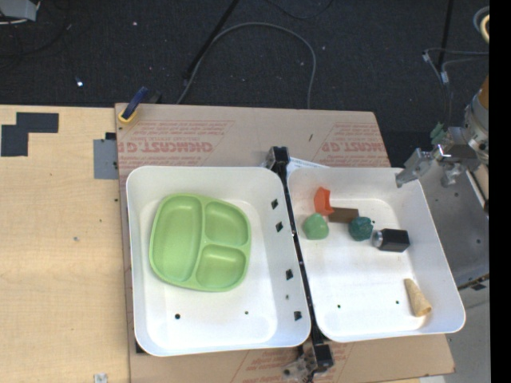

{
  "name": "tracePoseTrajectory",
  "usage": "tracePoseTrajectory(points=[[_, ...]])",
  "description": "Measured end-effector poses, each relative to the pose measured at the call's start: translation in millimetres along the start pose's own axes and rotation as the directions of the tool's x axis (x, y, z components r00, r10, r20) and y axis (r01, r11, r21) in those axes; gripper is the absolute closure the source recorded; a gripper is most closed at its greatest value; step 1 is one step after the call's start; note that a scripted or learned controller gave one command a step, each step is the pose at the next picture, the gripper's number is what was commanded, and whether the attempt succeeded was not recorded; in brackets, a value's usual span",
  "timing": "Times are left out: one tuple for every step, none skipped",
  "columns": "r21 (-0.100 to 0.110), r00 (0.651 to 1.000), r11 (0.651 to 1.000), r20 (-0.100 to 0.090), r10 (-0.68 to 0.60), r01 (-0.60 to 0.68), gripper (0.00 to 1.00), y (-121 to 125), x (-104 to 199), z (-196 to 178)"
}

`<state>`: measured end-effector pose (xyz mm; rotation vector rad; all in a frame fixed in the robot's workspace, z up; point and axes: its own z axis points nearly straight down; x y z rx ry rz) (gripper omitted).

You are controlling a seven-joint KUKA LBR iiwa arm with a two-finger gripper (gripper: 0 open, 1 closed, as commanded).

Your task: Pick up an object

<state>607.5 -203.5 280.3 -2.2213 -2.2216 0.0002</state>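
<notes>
Hanging off the right bin's (pixel 447 278) far corner, the hand (pixel 435 159) hides its finger state; black block (pixel 391 239) and teal ball (pixel 361 228) lie nearest below it.

Robot lab, taped cardboard bench (pixel 239 138), floor cables (pixel 255 30)

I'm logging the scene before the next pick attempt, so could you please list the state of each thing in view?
Green three-compartment plastic plate: flat in the left white bin.
Light green ball: resting in the right white bin.
Teal ball: resting.
Orange block: against the brown block.
Black box: lying tilted.
Tan cone: lying on its side.
</notes>
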Motion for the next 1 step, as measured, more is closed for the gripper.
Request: tracePoseTrajectory(points=[[0.012,1.000,1.000,-0.003,0.001,-0.001,0.00,-24.7,-9.5,155.1]])
